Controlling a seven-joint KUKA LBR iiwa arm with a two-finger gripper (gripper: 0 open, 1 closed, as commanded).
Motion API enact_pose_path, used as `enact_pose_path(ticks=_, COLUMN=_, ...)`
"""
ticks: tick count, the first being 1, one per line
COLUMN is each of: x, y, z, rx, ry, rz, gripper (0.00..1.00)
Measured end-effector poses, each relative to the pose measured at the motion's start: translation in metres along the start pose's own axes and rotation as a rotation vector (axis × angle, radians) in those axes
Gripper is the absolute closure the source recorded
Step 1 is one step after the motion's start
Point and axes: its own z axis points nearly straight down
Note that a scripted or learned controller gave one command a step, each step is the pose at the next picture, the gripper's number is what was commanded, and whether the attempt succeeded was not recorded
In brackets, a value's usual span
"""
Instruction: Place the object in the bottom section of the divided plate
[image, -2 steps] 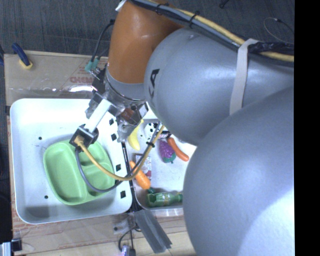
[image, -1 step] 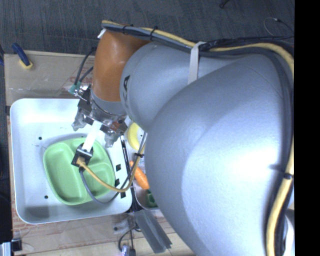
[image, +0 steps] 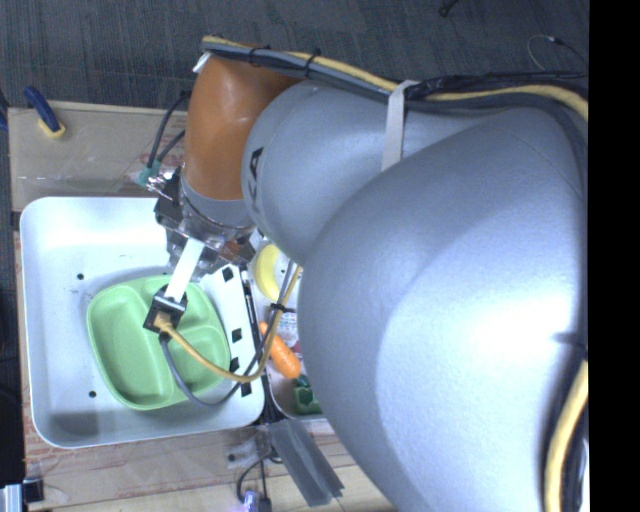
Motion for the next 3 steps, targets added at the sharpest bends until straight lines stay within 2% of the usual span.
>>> enact_pose_path(ticks=1, x=0.025, y=-0.056, z=0.035, rx=-0.007, ry=0.007, rz=0.002, gripper=1.00)
enact_pose_path(ticks=2, x=0.025, y=-0.056, z=0.035, rx=-0.007, ry=0.007, rz=0.002, gripper=0.00)
enact_pose_path(ticks=3, x=0.038, y=-0.048, z=-0.032, rx=-0.009, ry=0.010, rz=-0.060, gripper=0.00)
